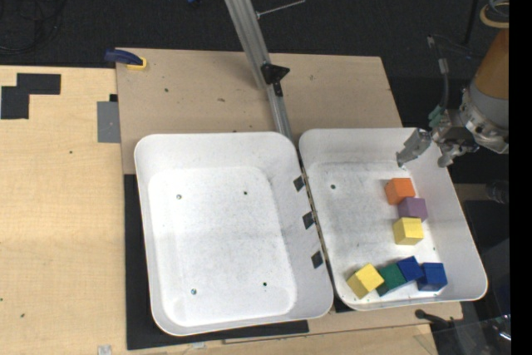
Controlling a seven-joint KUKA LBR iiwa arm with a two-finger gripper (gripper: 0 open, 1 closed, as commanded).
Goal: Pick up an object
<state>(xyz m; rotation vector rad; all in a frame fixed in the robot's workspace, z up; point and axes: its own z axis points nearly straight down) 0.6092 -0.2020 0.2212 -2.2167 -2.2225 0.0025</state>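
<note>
The right bin (357, 154) holds several small blocks. An orange block (400, 189), a purple block (414, 208) and a yellow block (408, 230) sit in a column near its right side. Along the front lie another yellow block (364, 280), a green block (389, 278) and two blue blocks (410, 268) (432, 275). My gripper (431, 150) hangs over the bin's far right corner, above and behind the orange block. Its fingers are spread, with nothing between them.
The left bin (220, 233) lies beside the right one, joined by black clips (306, 219). A slanted aluminium rail (249, 29) rises behind the bins. A blue and yellow clamp (126, 58) sits at the board's far left corner.
</note>
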